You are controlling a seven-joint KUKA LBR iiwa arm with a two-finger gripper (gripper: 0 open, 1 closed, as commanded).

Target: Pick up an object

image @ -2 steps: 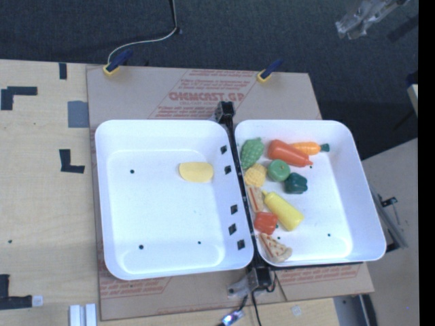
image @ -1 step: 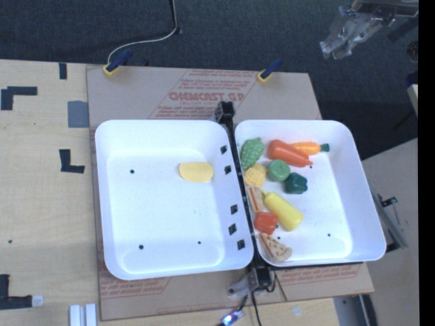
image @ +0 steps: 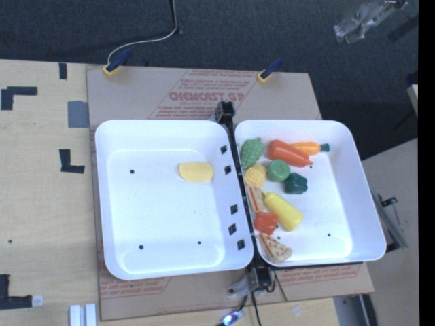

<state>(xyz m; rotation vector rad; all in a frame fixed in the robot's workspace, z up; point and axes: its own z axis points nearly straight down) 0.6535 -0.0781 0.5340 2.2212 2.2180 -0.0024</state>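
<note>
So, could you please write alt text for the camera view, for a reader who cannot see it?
Two shallow white bins sit side by side on a bench: the left bin holds one yellow piece, the right bin a cluster of toy food along its left side. The gripper hangs beyond the bins at top right, over dark floor.

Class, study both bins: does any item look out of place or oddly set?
One yellow piece lies alone in the left bin, while every other toy food is crowded against the right bin's left wall. Nothing looks spilled or broken.
</note>
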